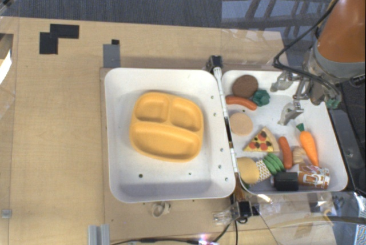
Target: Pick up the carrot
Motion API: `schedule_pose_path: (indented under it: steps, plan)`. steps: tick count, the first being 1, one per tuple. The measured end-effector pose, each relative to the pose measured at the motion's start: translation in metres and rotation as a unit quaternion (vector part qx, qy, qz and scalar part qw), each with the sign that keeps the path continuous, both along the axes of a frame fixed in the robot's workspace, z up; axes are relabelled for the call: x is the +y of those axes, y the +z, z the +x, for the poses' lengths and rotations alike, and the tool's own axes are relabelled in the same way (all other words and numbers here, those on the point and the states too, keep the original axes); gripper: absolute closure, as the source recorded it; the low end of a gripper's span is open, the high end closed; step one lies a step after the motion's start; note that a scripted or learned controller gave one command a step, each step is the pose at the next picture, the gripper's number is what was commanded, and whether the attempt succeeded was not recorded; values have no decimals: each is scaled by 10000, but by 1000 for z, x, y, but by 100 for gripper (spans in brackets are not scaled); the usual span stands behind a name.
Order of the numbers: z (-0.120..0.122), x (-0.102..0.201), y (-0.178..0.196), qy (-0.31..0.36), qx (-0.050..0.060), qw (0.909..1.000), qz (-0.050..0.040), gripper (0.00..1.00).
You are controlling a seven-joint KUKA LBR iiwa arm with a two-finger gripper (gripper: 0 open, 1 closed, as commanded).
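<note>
The carrot (309,147) is orange with a green top and lies in the right bin (337,141), near its right wall, pointing toward the front. My gripper (286,100) hangs over the same bin, a little behind and to the left of the carrot's green end. It is open, with nothing between its fingers (290,115). The grey arm with its orange band (343,24) comes in from the upper right.
The right bin also holds a brown patty (245,85), a sausage (241,103), a pizza slice (262,141), green pieces (273,163), a second orange-red stick (285,152) and a small bottle (313,176). The left bin (117,141) holds a yellow divided tray (167,125).
</note>
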State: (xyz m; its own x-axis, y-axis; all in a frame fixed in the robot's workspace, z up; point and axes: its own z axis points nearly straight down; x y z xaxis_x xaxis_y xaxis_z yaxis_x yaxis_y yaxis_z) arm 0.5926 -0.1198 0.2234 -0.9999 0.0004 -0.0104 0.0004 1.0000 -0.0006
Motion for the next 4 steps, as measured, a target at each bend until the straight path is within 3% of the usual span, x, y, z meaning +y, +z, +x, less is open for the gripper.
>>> schedule_pose_path:
  steps: [1, 2, 3, 4]
  plan:
    - [-37, -59, -77, 1752, 24, 9845, -16, 0]
    - [-55, -87, -106, 3304, 13, 9438, -35, 0]
    - [-32, -85, -135, 4080, -4, 9130, -47, 0]
    - [-29, -82, -135, 5088, -9, 8609, -38, 0]
